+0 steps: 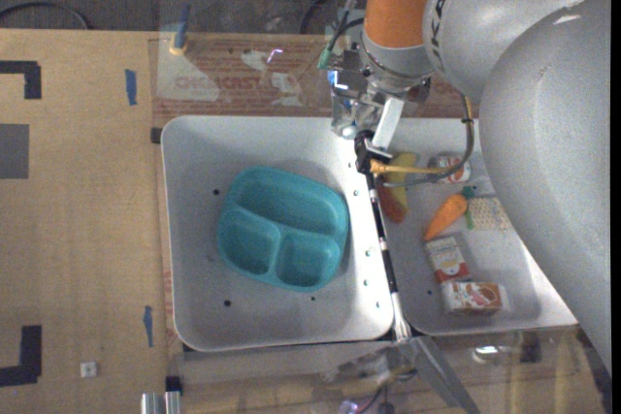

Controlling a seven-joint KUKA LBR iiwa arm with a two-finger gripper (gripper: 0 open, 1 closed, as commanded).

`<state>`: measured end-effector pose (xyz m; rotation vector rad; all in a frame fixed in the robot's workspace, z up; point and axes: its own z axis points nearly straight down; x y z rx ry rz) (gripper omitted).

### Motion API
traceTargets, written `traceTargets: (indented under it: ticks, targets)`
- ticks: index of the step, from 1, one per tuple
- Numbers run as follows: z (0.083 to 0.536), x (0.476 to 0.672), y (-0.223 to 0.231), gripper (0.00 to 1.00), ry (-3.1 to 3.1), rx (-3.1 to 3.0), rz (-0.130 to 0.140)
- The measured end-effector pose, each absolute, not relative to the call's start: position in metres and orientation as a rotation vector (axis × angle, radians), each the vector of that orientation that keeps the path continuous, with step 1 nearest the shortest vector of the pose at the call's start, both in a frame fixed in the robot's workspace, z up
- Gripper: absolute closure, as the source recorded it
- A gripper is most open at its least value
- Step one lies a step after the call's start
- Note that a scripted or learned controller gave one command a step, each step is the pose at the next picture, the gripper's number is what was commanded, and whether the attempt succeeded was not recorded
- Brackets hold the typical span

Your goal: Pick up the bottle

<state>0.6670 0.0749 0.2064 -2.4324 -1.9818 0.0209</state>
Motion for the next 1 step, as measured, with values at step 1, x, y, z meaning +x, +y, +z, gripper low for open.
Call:
traceTargets:
  ticks: [1]
  targets:
    - [0.2135,0.6681,0.0763,1.0,-1.984,-2.429,0.031]
